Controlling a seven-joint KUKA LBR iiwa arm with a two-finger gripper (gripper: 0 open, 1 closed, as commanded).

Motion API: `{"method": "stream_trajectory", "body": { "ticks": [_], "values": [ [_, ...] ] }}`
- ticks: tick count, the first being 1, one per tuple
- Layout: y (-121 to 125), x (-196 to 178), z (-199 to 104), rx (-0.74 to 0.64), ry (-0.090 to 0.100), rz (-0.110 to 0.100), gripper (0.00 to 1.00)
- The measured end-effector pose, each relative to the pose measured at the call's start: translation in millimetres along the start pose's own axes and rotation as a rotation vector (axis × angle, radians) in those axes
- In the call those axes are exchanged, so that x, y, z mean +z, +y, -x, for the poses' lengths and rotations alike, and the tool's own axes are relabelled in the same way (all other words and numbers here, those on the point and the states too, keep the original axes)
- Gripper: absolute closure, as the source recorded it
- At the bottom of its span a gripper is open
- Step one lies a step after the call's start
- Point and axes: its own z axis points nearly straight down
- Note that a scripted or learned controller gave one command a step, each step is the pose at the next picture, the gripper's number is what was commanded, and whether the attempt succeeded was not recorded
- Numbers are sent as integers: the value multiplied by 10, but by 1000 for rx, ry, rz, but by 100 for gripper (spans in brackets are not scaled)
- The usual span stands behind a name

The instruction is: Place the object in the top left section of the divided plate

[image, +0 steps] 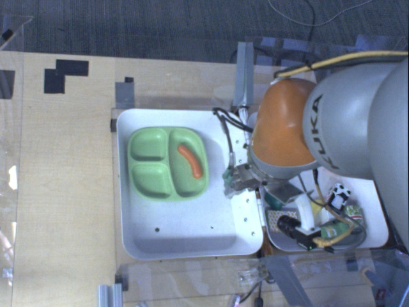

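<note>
Metal end effector (235, 179) hangs at the left bin's (185, 235) right edge; whether it is open or closed, I cannot tell. An orange sausage-shaped object (190, 161) lies in the right section of the smooth green divided plate (153, 187).

A green divided plate (167, 163) sits in my left bin's (185, 238) upper half. An orange sausage-like object (190, 160) lies slanted in its large right section, not the top left.

You see a pale wooden bench (57, 190) filling the lower frame; dark grey carpet (128, 15) spans the top, black cable (300, 5) upper right.
</note>
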Motion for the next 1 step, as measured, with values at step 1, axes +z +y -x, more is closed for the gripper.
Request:
{"method": "stream_trajectory", "body": {
  "ticks": [1],
  "values": [
    [160,-72,-487,7,-1,2,100]
  ]
}}
